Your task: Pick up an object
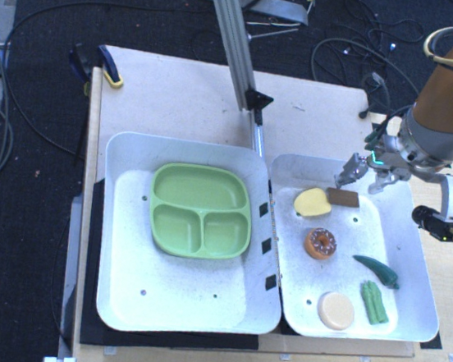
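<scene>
— Two shallow white bins (111, 302) sat side by side on the table (180, 95); where was the claw (366, 176)?
— Over the right bin's far edge, fingers spread, holding nothing.
— And the objects?
— A flat brown block (342, 198) lay just beneath it, touching a yellow rounded piece (312, 202); a sprinkled brown doughnut (319, 244) sat mid-bin.

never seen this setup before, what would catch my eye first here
A green divided tray sits alone in the left bin. The right bin holds small toy foods: a yellow piece, a donut, and green vegetables. The grey and orange arm's tool hovers over that bin's far edge.
</scene>
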Robot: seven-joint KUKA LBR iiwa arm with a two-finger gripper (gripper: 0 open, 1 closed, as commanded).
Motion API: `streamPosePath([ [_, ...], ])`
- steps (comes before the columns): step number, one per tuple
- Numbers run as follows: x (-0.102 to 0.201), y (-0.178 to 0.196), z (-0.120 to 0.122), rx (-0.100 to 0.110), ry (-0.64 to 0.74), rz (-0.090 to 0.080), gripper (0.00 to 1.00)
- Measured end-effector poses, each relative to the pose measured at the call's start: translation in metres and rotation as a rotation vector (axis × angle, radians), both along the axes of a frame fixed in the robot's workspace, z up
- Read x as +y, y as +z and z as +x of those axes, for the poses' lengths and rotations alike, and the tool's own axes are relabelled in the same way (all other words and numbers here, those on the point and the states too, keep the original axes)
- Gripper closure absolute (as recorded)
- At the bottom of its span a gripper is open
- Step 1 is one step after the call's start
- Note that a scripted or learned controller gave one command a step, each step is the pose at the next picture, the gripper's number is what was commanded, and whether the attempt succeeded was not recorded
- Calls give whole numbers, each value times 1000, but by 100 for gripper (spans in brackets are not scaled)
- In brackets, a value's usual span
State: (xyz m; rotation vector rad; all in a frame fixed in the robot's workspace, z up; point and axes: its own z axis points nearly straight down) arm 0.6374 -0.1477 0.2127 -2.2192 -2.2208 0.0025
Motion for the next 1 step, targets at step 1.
streamPosePath([
  [1, 0, 1, 1, -3, 1, -1, 0],
])
